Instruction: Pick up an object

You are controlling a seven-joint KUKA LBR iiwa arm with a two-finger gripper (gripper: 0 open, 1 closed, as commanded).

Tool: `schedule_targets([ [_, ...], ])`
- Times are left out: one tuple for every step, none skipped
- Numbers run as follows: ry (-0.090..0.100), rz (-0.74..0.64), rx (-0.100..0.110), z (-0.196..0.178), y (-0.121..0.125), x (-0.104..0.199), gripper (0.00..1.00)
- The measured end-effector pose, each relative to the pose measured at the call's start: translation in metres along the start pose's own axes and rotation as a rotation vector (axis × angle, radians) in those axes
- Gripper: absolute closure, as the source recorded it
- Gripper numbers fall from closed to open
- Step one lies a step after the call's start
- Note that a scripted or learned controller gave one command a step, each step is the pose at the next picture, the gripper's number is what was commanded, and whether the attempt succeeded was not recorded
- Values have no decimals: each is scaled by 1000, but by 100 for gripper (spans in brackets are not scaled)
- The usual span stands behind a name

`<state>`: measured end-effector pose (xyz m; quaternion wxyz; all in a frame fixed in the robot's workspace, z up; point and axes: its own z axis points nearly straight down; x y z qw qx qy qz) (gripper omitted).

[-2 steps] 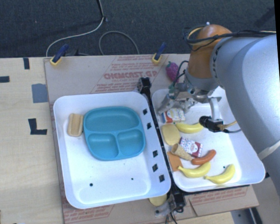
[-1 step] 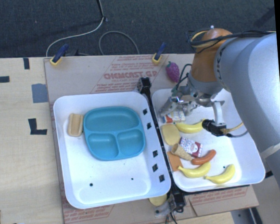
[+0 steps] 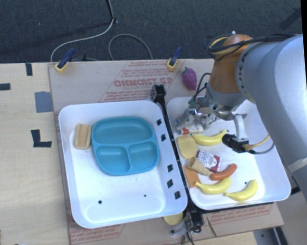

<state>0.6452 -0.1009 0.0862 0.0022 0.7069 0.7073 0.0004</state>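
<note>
My gripper [image 3: 191,120] is low over the upper left part of the right bin [image 3: 274,174], under the grey arm with the orange band [image 3: 229,79]. Just below it lie a yellow banana [image 3: 210,138] and a pale yellow round piece [image 3: 186,146]. Further down the bin are a red-and-white packet [image 3: 209,160], a tan cracker-like piece [image 3: 199,166], an orange wedge [image 3: 192,177], a hot dog [image 3: 223,172] and two more bananas [image 3: 214,187] [image 3: 242,191]. I see nothing clearly held; the gripper's tip blends into the clutter.
The left bin [image 3: 75,204] holds a blue divided plate [image 3: 126,145] and a tan bread slice [image 3: 82,136]. A purple toy fruit [image 3: 189,78] lies on the cardboard behind the right bin. A black divider [image 3: 167,144] runs between the bins.
</note>
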Motion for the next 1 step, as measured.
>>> schedule_targets([
  [0,0,1,-10,0,0,100],
])
